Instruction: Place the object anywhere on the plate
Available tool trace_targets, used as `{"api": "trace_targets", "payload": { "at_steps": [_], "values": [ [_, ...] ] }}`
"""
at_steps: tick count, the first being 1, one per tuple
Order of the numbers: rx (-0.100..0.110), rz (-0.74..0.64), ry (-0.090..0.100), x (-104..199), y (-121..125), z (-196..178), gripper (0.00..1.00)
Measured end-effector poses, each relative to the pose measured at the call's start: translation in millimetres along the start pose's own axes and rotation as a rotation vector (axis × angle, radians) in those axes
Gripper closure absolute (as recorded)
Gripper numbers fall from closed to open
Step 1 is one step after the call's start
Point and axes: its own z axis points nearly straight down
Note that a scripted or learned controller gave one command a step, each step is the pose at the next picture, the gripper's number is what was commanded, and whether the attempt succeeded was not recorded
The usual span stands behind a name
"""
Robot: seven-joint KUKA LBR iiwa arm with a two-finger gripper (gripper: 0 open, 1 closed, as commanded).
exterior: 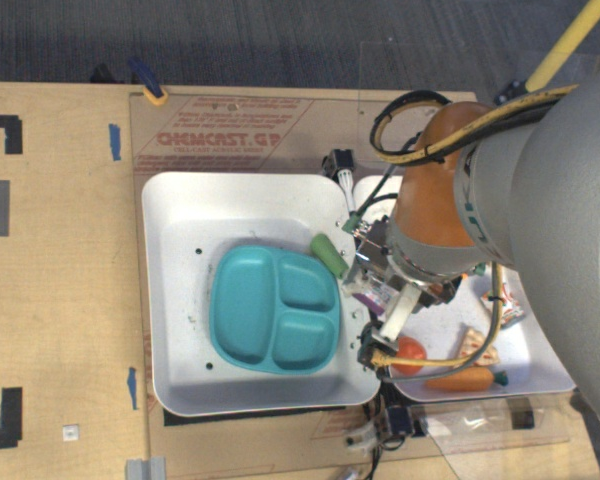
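A teal divided plate [275, 308] lies in the left white bin [180, 218]. A small green elongated object [328, 255] sits tilted at the plate's upper right corner, by the bin's right wall. My gripper [362, 273] hangs over the wall between the two bins, just right of the green object. The arm's bulk hides much of the gripper, and I cannot tell whether it touches the green object.
The right bin [540, 363] holds a red tomato [410, 349], an orange carrot [460, 377] and a tan wedge-shaped piece [475, 344] near its front edge. The arm covers most of that bin. Cables [400, 128] loop above the wrist.
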Motion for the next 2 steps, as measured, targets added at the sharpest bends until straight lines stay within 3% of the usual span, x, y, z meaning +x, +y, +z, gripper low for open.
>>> {"api": "trace_targets", "payload": {
  "at_steps": [1,2],
  "values": [
    [-0.005,0.039,0.003,43.3,-45.7,-9.5,1.0],
    [-0.006,0.041,0.001,41.8,-44.1,-9.5,0.0]
  ]
}}
